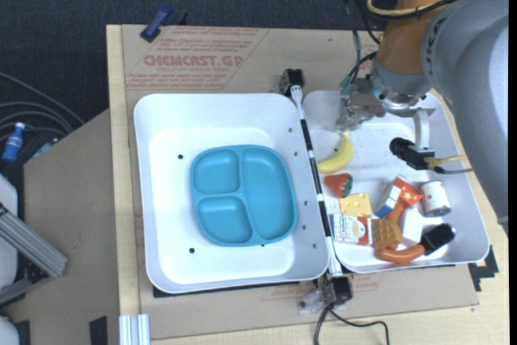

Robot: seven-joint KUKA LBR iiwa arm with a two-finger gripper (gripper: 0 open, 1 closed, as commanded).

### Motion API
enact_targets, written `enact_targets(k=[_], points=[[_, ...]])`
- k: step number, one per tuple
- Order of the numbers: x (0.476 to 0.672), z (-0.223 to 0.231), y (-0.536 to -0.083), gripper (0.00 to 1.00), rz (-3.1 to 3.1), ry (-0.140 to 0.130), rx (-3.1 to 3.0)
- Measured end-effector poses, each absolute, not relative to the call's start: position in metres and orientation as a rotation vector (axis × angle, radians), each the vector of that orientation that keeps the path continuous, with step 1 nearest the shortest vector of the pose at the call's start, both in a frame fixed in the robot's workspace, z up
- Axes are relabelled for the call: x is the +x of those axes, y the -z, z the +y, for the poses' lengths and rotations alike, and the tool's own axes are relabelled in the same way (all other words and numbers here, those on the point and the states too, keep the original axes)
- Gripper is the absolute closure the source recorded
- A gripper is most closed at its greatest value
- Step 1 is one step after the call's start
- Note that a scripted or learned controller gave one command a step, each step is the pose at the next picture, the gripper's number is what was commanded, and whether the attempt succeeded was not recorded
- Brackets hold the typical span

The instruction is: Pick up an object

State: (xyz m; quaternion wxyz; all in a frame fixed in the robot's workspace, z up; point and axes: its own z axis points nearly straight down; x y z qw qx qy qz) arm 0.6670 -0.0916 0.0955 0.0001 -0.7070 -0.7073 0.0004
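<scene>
My gripper (350, 115) hangs over the far left part of the right bin (477, 232), just above and beyond a yellow banana (338, 157). Nothing shows held in it. Nearer lie a red strawberry (338, 184), a yellow cheese wedge (355, 204), a small printed carton (350, 230), a brown waffle piece (386, 232) and an orange sausage (397, 254). To the right are an orange and white bottle (401, 194), a white can with a red band (435, 196), a white block (413, 224) and a black object (437, 236).
The left bin (161, 125) holds a blue divided plate (241, 195) in its middle. The grey arm with its orange band (412, 20) comes in from the upper right, over the right bin's far edge. A blue item (157, 23) lies at the bench's far edge.
</scene>
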Motion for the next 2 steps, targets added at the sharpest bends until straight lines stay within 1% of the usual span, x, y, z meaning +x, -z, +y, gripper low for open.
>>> enact_targets(k=[1, 2], points=[[0.667, -0.092, -0.095, 0.00, -2.221, -0.002, -2.221], [0.666, -0.096, -0.085, 0.00, -2.220, -0.003, -2.221]])
